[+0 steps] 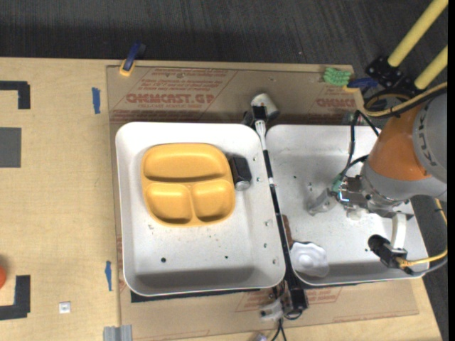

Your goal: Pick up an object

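Note:
A yellow divided plate [188, 183] lies in the upper half of the left bin [199, 261]. A small black and grey object [239, 170] rests against the plate's right edge. In the right bin [313, 151], a white crumpled object [310, 256] sits at the front left corner. My gripper [328, 198] hangs low over the middle of the right bin, above and to the right of the white object and apart from it. Nothing shows in the gripper.
The arm's orange band [398, 158] and grey wrist cover the right bin's right side. A black cable end [384, 249] hangs near that bin's front right. A ridge [274, 197] divides the bins. Yellow poles [426, 16] stand at the back right.

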`<act>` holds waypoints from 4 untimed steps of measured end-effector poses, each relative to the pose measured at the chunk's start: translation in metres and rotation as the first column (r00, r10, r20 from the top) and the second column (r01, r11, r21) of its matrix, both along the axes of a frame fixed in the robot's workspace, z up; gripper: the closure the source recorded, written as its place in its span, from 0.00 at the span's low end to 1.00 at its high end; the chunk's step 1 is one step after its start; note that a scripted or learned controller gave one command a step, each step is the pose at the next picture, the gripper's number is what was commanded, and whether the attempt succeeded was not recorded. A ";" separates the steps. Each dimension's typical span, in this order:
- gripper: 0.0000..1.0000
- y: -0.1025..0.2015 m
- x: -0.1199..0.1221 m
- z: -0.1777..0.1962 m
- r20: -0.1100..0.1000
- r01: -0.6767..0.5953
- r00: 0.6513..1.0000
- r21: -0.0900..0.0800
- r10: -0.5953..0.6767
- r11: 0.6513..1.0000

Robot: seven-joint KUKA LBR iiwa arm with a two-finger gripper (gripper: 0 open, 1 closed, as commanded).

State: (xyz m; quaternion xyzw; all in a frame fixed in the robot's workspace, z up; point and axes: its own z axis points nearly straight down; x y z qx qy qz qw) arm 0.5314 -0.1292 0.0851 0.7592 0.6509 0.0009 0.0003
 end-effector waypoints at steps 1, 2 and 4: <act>0.00 0.020 0.045 0.000 0.002 -0.267 0.964 -0.003 0.267 0.964; 0.00 -0.004 -0.026 0.013 -0.005 0.137 0.991 0.001 -0.137 0.991; 0.00 0.001 0.061 0.000 0.002 -0.297 0.955 -0.004 0.297 0.955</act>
